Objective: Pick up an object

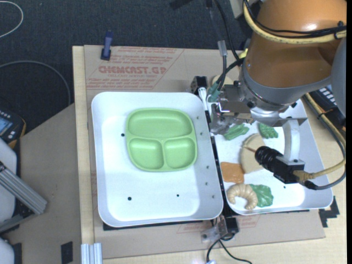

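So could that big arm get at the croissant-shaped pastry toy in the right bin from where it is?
Probably yes. The tan croissant-shaped pastry toy lies uncovered at the near edge of the right white bin, a green leafy piece touching its side. The arm hangs over that bin's far end.

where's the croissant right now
In the camera view the croissant lies in the right bin, near its front edge, beside a green leafy piece and just below an orange slice.
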Robot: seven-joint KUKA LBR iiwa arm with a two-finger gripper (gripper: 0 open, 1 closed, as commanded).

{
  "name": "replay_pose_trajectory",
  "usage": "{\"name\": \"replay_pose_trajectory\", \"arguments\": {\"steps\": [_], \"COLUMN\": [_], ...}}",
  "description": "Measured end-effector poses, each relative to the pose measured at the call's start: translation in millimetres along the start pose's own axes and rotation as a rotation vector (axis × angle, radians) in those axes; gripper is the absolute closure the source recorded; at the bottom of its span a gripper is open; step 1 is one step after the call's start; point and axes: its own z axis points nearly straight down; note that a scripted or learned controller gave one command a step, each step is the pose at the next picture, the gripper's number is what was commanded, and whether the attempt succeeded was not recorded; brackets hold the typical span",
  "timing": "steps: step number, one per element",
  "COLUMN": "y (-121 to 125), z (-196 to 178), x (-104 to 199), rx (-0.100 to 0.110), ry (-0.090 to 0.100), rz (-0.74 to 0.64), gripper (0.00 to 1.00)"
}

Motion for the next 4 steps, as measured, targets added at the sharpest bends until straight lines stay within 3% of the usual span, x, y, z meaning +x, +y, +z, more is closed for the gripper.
{"name": "replay_pose_trajectory", "arguments": {"steps": [1, 2, 3, 4], "y": [-0.1, -1.4, -0.1, 0.1], "z": [-33.6, 22.8, -33.1, -40.8], "x": [19.2, 6.4, 45.9, 44.0], "rx": [-0.002, 0.011, -0.004, -0.001], "ry": [0.001, -0.002, 0.003, 0.0], "rz": [-0.002, 0.003, -0.005, -0.001], "gripper": [1.0, 1.0, 1.0, 1.0]}}
